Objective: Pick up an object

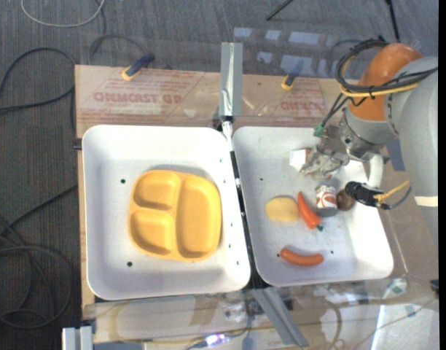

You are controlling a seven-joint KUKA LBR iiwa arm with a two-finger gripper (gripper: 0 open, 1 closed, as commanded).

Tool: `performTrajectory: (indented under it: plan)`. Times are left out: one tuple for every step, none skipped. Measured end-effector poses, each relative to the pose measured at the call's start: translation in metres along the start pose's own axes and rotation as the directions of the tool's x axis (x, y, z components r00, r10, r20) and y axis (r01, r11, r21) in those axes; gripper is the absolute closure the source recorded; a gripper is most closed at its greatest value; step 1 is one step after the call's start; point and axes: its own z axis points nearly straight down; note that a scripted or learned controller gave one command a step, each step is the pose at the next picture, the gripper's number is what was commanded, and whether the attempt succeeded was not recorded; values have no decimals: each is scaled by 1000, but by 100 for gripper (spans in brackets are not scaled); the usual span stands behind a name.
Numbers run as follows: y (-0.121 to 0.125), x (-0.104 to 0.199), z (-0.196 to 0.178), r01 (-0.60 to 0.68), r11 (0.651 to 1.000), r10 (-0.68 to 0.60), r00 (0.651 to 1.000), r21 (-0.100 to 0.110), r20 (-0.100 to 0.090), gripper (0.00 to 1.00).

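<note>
The pincer point(323, 162) hangs low over the far right part of the right bin point(261, 262), and the grey arm point(420, 122) with its orange band comes in from the right side. I cannot tell if the pincer is open or closed, because it is small and blurry from up here, and I see nothing held in it. A little white thing point(302, 157) lies just beside the pincer, on its left, close to the far wall of the bin. That looks like the nearest thing to grab. The other toys lie nearer the front of the bin. There is an orange carrot point(307, 210), and it lies on a slant, with its long side running from the far left to the near right. A small can point(326, 197) sits just beside the carrot on its right, maybe touching it. A flat yellow cookie point(282, 209) is on the carrot's left. A red sausage point(302, 257) lies well apart near the front wall, with its long side running left to right. The left bin point(99, 195) holds a yellow tray point(177, 214) with three parts. I think the pincer only needs a short move to the left to get over the white thing.
</note>
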Motion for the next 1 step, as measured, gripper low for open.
performTrajectory:
  plan:
    - [0, 0, 0, 0, 1000, 0, 1000, 0, 0, 0]
